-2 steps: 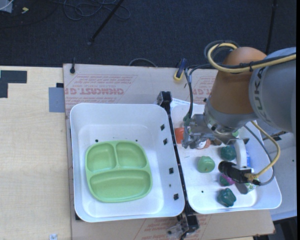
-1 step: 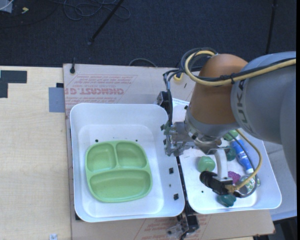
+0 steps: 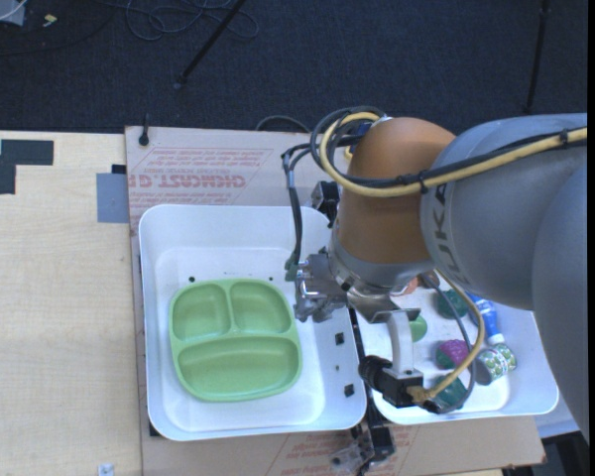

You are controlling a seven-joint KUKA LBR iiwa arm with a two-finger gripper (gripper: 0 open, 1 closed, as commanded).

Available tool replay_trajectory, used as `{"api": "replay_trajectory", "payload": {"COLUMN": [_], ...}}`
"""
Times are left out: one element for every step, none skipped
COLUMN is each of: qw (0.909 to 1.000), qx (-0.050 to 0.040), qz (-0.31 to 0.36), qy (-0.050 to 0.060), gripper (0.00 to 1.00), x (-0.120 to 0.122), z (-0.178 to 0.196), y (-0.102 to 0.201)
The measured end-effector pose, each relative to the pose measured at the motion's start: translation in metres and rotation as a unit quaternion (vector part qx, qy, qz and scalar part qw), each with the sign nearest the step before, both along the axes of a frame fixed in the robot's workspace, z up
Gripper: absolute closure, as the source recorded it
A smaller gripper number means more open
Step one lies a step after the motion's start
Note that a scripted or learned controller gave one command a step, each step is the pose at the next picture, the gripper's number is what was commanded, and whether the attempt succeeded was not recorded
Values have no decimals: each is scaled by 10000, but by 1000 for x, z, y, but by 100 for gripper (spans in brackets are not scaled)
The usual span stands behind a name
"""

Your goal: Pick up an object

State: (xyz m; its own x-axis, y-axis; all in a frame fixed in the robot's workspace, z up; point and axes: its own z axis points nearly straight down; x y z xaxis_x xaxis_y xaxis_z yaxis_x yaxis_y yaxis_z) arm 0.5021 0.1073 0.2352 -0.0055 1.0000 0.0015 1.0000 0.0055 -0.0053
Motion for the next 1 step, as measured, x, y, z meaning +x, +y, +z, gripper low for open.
{"api": "replay_trajectory", "payload": {"qw": [10000], "qx": [-12], "qz": [-27], "qy": [7], "gripper": [100], "x": [-7], "z": [-17], "y": [-4]}}
